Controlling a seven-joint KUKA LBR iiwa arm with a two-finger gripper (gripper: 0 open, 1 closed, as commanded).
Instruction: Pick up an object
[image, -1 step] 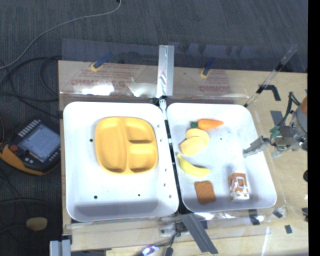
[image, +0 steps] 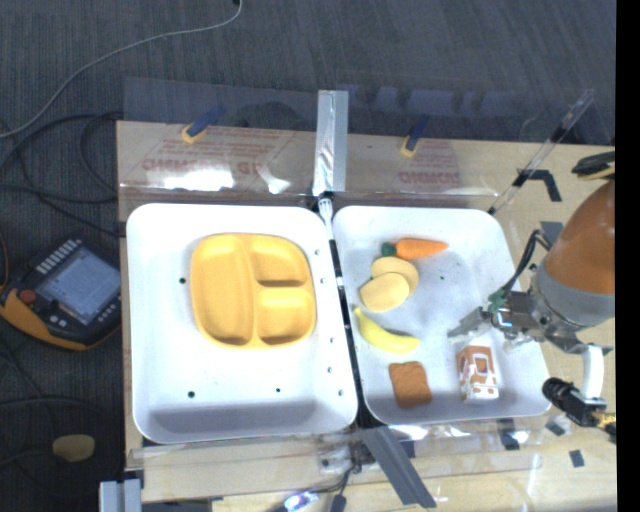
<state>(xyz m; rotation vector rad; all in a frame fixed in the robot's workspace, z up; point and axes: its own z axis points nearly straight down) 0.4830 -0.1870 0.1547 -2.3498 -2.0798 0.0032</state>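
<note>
- The gripper (image: 478, 318) hangs over the right bin (image: 450, 222); whether it is parted or closed cannot be told.
- A small carton (image: 479, 372) lies just below it, untouched; its print is unreadable.
- Banana (image: 385, 336), cookie (image: 409, 383), potato (image: 386, 291) and carrot (image: 418, 248) lie to its left.

The arm (image: 590, 260) is cut off at the frame's right edge; its pincer (image: 480, 320) is too blurred to read.
</note>
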